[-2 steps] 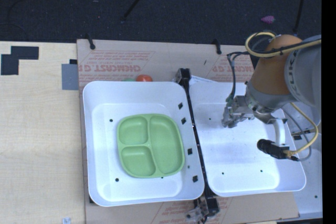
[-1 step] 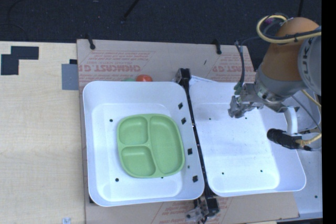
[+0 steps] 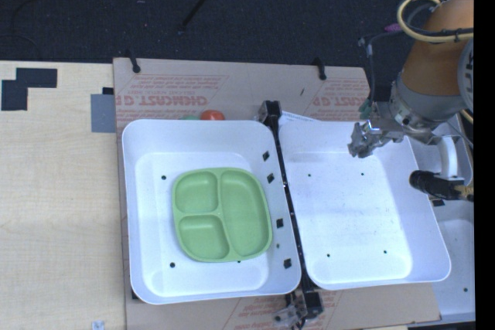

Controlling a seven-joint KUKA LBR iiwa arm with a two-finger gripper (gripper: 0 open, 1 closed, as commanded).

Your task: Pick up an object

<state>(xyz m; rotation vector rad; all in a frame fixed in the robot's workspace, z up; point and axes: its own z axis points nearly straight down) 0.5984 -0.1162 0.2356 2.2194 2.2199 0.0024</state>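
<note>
A green divided plate point(image 3: 222, 213) with three compartments lies flat in the left white bin point(image 3: 147, 158). My gripper point(image 3: 362, 144) hangs over the far right part of the right white bin point(image 3: 371, 243), well away from the plate. It points down and left, small and dark against the bin floor. Nothing shows between its tips.
A small red object point(image 3: 212, 116) rests on the cardboard just behind the left bin's far rim. A black clip strip point(image 3: 280, 189) runs between the two bins. The orange-banded arm point(image 3: 437, 50) stands at the right edge, with cables above it.
</note>
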